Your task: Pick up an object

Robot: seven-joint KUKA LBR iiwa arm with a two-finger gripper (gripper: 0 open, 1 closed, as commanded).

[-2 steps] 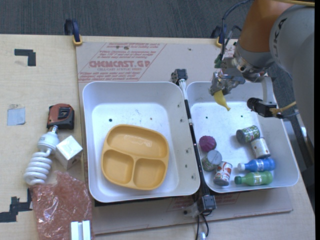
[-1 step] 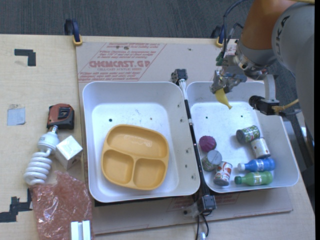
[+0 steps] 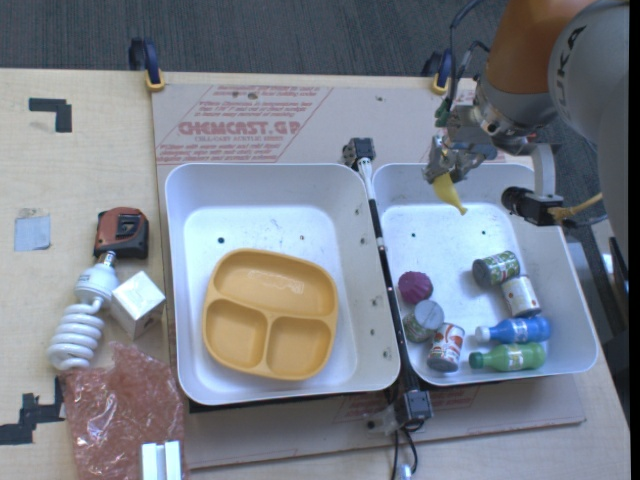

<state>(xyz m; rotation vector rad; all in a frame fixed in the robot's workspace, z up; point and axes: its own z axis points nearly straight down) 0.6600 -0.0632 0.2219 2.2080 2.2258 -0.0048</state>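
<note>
Looks like the lift stage: gripper [image 3: 450, 181] hangs over the right bin's [image 3: 572, 268] far-left corner, pinching a small yellow object [image 3: 452, 194] between its fingers. Next it just needs a steady hold and clearance from that bin.

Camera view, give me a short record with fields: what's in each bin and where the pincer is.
left bin: yellow divided tray
right bin: purple ball, three cans, blue bottle, green bottle
pincer: above the right bin's far edge, a yellow object between its fingers
beside the bins: light bulb, tape measure
</note>
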